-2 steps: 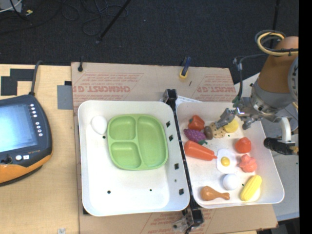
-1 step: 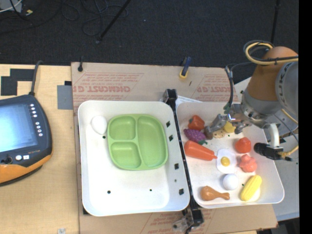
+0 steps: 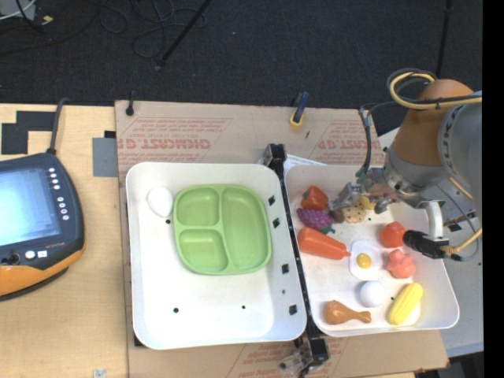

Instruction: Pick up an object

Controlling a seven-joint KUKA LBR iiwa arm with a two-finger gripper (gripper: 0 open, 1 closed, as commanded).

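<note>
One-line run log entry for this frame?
phase: reaching | gripper: low in right bin, over cheese piece | grasp: unconfirmed | left bin: green tray, white egg

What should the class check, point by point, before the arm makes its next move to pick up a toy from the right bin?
1. Gripper is over the right bin: ok.
2. A toy lies under it, the cookie: ok.
3. Anything is held between its fingers: cannot tell.
4. Neighbours crowd the target; grapes and carrot lie near: not ok.
5. Green tray sits apart in the left bin: ok.
</note>
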